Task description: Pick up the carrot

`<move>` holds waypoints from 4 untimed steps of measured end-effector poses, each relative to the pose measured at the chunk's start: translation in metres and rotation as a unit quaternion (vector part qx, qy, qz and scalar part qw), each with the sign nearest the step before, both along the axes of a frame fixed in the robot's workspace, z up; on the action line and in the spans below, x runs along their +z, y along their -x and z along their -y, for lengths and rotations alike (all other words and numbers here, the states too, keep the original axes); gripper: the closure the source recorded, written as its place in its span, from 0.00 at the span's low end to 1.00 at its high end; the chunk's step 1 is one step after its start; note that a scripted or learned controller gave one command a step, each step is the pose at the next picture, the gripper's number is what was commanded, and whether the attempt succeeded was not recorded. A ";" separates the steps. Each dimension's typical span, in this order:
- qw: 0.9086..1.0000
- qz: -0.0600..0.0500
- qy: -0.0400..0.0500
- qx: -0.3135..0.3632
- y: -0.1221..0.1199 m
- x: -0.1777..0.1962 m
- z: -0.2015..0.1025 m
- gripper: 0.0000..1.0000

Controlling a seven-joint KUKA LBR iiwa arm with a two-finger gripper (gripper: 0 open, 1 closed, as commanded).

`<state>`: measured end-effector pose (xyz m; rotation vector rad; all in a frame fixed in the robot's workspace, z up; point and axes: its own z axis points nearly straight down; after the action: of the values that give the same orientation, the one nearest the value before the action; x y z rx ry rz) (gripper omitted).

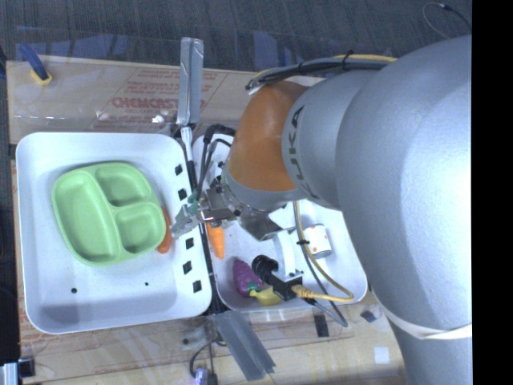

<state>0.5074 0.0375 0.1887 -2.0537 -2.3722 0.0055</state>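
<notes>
An orange carrot point(215, 241) lies at the left edge of the right bin point(353, 275), pointing down toward the front. My gripper point(200, 212) hangs just above its upper end, over the wall between the two bins. The arm's big grey body and orange band hide most of the right bin. From this view I cannot tell whether the carrot is touched or held.
A green divided plate point(108, 209) sits in the left bin point(96, 303), with a second small orange thing point(164, 237) against its right rim. A purple thing point(243, 275) and a yellow thing point(264, 297) lie at the front of the right bin.
</notes>
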 end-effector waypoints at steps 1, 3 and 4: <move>1.000 -0.001 0.000 0.009 0.029 -0.001 0.060 0.00; 1.000 -0.004 0.000 0.013 0.028 0.006 0.059 0.00; 1.000 -0.001 0.000 0.026 0.030 0.000 0.082 0.00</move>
<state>0.4770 -0.0446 0.1883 -1.9908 -2.4227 0.0066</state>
